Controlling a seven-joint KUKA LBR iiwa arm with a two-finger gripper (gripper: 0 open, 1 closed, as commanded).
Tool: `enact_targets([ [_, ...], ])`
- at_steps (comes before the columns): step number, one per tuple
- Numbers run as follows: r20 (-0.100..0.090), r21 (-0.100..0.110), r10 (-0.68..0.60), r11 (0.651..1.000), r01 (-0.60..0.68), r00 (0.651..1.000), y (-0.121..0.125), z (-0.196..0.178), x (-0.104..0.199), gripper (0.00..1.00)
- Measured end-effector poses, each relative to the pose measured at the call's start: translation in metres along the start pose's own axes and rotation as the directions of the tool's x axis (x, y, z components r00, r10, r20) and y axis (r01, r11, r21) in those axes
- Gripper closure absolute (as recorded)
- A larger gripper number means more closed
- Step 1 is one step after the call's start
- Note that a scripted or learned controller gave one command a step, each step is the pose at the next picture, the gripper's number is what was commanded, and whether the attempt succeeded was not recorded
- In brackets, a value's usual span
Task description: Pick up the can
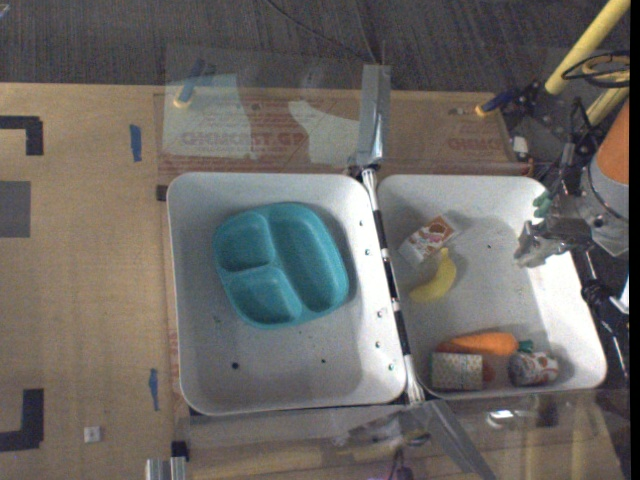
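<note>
The can (533,367) lay in the near right corner of the right bin (492,206), on its side as far as the view allowed, close against the near wall. It read as a small stubby cylinder with a pale, patterned wrap; the print was too small to make out. Its long axis appeared to run roughly left to right, parallel to the near wall, though the blur left the two ends hard to tell apart, so which way the top faced could not be settled. Just left of it sat a speckled block (458,370), and an orange carrot (482,344) lay just beyond both, its green tip near the can. A yellow banana (436,280) and a small carton (428,238) lay farther back in the same bin, well apart from the can. The left bin (200,298) carried a teal divided plate (281,264). The hand (533,248) hovered over the right side of the right bin, far of the can and not touching anything; whether its fingers were spread or pressed together could not be told from this view. Judgement: the can would likely be rigid and light, with a smooth curved wall that could roll or slip under an off-centre squeeze. Best hold would be across the middle of the body, fingers closing at right angles to the long axis. The near wall and the carrot tip left little room, so a finger could catch either one.
</note>
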State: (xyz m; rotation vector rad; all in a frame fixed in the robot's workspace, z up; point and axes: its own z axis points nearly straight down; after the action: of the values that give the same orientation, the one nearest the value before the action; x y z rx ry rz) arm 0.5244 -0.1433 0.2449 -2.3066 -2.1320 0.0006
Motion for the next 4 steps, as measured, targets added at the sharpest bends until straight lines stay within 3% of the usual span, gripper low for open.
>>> enact_targets([
  [1,0.000,0.001,0.046,0.999,-0.046,0.999,-0.035,0.050,0.038,1.00],
  [2,0.000,-0.001,-0.006,1.000,0.006,1.000,-0.049,-0.004,0.053,1.00],
  [3,0.000,-0.001,-0.005,1.000,0.005,1.000,-0.049,-0.004,0.053,0.00],
  [4,0.000,0.001,0.031,1.000,-0.031,1.000,-0.043,0.042,-0.035,0.00],
])
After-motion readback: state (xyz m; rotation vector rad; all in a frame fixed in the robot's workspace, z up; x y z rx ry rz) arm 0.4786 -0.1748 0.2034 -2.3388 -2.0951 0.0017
